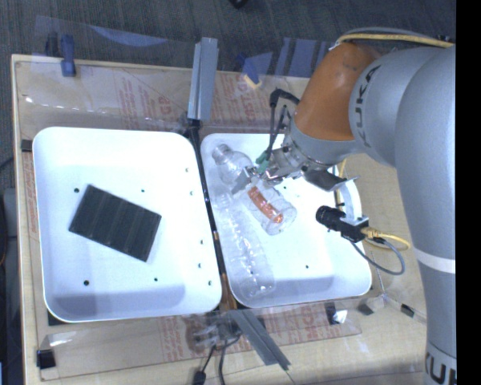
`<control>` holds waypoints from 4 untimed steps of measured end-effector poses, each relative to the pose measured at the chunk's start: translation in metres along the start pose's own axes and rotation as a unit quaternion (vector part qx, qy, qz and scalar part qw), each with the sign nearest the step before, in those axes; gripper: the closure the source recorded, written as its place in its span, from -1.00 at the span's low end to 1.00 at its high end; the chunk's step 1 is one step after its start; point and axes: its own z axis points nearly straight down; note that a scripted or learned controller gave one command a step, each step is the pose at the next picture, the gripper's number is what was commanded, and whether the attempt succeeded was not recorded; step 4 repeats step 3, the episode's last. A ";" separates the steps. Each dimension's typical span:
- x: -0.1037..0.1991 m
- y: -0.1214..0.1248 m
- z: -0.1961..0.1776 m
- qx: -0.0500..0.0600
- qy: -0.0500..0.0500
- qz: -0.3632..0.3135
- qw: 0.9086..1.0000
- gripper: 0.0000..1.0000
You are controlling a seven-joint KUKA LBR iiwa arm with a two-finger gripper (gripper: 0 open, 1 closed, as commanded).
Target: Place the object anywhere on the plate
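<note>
Gripper (pixel 260 176) hovering low over clear bottles in the right bin (pixel 349 275)

Grip state is impossible to tell; the orange-labelled bottle (pixel 268 207) is lying mid-bin, and could be slipping off, being slick, while the dark plate (pixel 115 222) is waiting left of centre.

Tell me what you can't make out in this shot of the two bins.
- Tool: the wrist and orange band hang over it, so the state of its tips is unclear.
- Clear bottles in the right bin: see-through plastic on white blurs their outlines, so the count is uncertain; one has a copper-coloured part.
- Right bin's far corner: covered by the arm.
- Dark ridged plate in the left bin: material unclear.
</note>
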 end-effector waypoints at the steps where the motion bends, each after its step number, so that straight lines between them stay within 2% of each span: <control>1: 0.072 -0.024 -0.050 0.001 0.001 0.031 1.000 1.00; 2: 0.128 -0.032 -0.002 0.003 0.001 0.187 0.982 1.00; 3: 0.192 -0.011 -0.033 0.001 0.001 0.097 0.995 1.00; 4: 0.192 -0.011 -0.033 0.001 0.001 0.097 0.995 1.00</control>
